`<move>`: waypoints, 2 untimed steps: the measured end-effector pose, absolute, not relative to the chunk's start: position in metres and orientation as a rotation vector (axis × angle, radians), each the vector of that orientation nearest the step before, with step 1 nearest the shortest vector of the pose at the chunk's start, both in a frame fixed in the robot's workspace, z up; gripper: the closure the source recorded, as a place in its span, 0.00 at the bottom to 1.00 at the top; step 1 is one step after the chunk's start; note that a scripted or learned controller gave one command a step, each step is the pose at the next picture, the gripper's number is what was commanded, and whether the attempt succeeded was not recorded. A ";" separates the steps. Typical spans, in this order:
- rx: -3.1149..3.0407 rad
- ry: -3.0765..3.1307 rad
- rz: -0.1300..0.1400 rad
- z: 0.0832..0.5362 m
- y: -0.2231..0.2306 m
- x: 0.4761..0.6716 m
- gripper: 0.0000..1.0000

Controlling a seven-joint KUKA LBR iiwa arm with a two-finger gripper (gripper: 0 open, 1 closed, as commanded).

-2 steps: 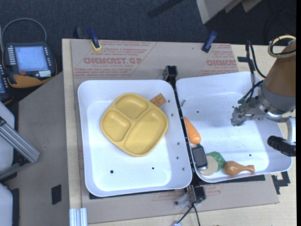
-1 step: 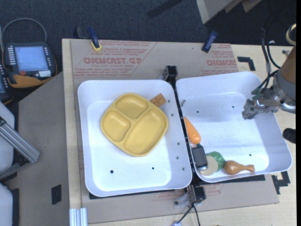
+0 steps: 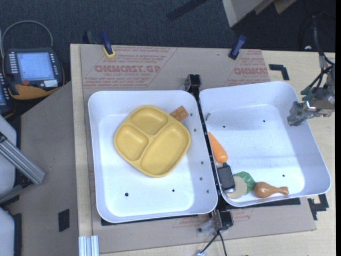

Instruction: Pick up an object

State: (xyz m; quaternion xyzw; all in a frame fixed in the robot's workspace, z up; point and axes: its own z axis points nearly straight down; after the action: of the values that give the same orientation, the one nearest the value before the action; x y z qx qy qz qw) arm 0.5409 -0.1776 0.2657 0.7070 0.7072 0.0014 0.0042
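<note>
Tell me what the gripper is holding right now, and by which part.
Nothing. The gripper sits at the right bin's far right edge, away from the carrot and drumstick.

— What objects lie in the right bin (image 3: pixel 277 97)?
— An orange carrot (image 3: pixel 217 148) along the left wall; below it a black block (image 3: pixel 226 177), a green-and-beige piece (image 3: pixel 241 184) and a brown drumstick (image 3: pixel 269 189).
— The left bin (image 3: pixel 104 143)?
— A yellow divided plate (image 3: pixel 152 141), flat, covering a brown item (image 3: pixel 178 112).

The yellow divided plate (image 3: pixel 153 141) is covering most of a small brown block (image 3: pixel 179 112) at its upper right rim. The gripper (image 3: pixel 303 112) is being cut off by the right edge, too small and blurred to read. A black object (image 3: pixel 226 177) is overlapping a pale disc (image 3: pixel 237 190) and a green piece (image 3: pixel 246 178).
</note>
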 end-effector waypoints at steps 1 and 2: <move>2.218 2.228 0.001 0.262 -0.134 0.541 1.00; 2.219 2.229 0.000 0.248 -0.089 0.532 1.00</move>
State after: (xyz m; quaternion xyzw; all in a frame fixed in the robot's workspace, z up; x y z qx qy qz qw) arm 0.5323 -0.0887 0.2482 0.7055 0.7087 -0.0001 -0.0021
